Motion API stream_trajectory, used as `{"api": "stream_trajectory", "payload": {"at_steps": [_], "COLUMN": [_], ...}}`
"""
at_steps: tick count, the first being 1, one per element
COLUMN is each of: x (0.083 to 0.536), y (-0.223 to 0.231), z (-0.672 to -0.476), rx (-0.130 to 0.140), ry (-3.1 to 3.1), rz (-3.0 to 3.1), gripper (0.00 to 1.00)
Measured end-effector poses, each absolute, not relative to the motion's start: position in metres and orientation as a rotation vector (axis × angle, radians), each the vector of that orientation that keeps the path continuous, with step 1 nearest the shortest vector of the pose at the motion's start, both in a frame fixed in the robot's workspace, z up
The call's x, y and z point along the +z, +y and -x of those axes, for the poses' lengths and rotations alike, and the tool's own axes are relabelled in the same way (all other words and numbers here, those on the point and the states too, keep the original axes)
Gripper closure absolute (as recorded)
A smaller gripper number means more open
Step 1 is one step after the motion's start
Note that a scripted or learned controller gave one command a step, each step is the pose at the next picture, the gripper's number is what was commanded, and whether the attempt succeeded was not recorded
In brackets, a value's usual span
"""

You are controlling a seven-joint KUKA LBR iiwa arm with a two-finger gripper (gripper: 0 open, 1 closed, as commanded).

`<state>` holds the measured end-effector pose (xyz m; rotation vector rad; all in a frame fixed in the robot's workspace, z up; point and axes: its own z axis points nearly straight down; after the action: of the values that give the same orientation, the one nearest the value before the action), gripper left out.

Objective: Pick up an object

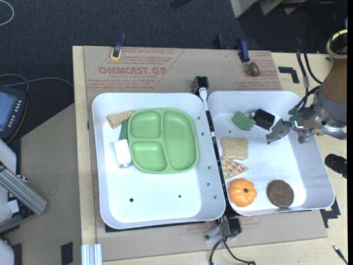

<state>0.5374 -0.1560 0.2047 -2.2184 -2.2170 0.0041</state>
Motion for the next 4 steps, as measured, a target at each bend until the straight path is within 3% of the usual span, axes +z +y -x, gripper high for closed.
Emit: {"api": "stream_trajectory", "payload": {"at_steps": [2,3,4], "x": [0.108,0.084,0.095], "y": [-0.149,-0.149,-0.149], "z": [-0.531,-0.531,-0.532], "rx": [0.004,0.003,0.0], "ry": [-2.216,-2.218,-2.219], "rz": [2.217,2.22,2.224], "gripper": [0.0,0.0,1.0]}}
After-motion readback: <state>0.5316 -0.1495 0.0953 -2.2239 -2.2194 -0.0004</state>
